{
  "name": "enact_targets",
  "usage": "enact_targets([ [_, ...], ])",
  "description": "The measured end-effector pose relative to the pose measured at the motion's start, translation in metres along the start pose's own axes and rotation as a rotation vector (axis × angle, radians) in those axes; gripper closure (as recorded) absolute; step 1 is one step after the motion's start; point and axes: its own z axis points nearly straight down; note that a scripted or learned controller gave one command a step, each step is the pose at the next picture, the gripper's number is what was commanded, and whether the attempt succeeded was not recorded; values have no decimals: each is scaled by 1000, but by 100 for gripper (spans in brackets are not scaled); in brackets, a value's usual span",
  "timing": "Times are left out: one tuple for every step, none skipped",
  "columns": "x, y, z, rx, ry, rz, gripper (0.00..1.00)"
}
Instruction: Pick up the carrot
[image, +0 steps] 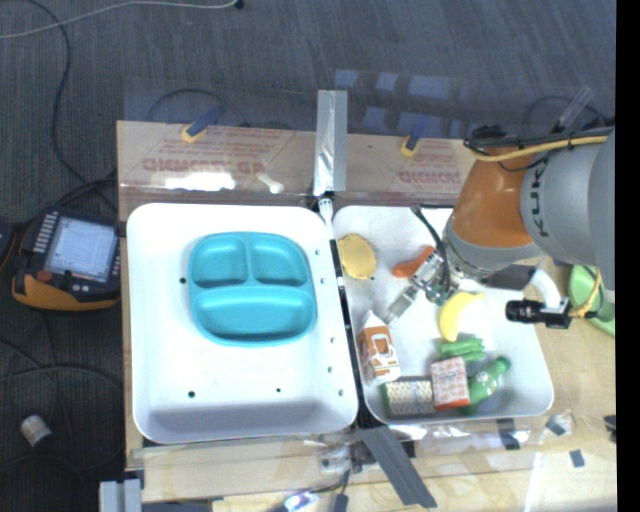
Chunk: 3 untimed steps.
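Observation:
The carrot (411, 266) is a small orange piece lying in the upper middle of the right bin (535, 400). The arm's orange band sits over the bin's upper right part. Its metal gripper (410, 296) points down and left into the bin, with its tip just below and close beside the carrot. The gripper body hides part of the carrot's right end. I see nothing held in the gripper.
In the right bin lie a yellow round item (358, 257), a banana (455, 313), an orange-white carton (378, 351), a red box (450, 383), a can (407, 396) and green items (488, 376). The left bin (160, 390) holds a blue divided tray (252, 283).

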Motion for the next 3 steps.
enact_targets([
  [-75, -3, -36, 6, 8, 314, 0],
  [-46, 44, -8, 4, -11, 19, 0],
  [-37, 11, -6, 6, 9, 7, 0],
])
